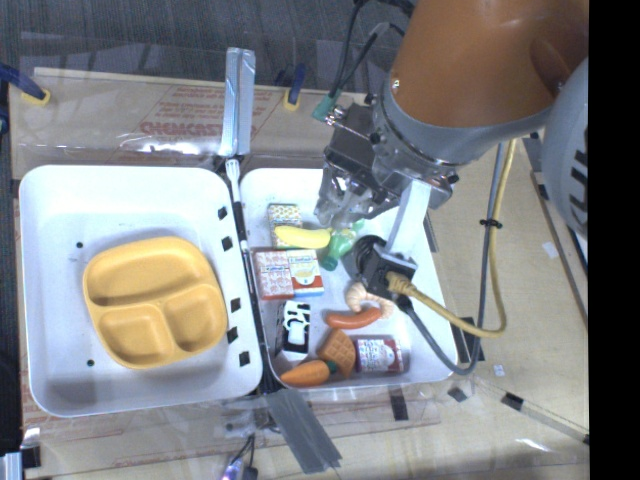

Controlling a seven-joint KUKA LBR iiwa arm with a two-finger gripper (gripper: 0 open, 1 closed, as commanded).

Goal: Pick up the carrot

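The carrot [306,373], orange with a darker stub end, lies at the near edge of the right bin [428,268], beside a waffle-patterned toy [338,349]. My gripper [342,205] hangs over the far part of that bin, above a yellow banana-like toy [300,236] and a green piece [337,247]. It stands well away from the carrot, toward the back. Its clear fingers point down and nothing shows between them.
The right bin also holds a red-and-white box [288,273], a black-and-white carton [295,330], a sausage [353,318], a shrimp-like piece [358,293] and a red can [380,354]. A yellow divided tray [152,298] sits in the left bin [60,198]. Cables [440,313] trail to the right.
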